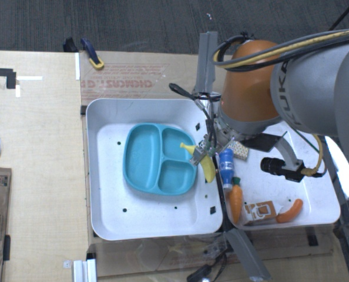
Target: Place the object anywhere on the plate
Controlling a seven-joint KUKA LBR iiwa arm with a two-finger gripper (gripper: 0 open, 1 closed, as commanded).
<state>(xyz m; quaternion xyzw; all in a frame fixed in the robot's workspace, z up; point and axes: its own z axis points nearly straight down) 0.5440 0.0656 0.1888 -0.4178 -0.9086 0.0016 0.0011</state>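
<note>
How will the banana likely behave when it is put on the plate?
The banana looks like a curved, glossy plastic toy: probably light and stiff, perhaps slippery. Its curve may let it rock on the plate, though the raised dividers should stop it sliding far.

Robot lab: KUKA arm (315, 81) over two white bins (98, 175) on a plywood bench (33, 134), taped marks.

Bright even overhead light, soft shadows, slight blur, glare far right.

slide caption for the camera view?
Gripper holds yellow banana at the rim of the blue divided plate in the left white bin.
</note>
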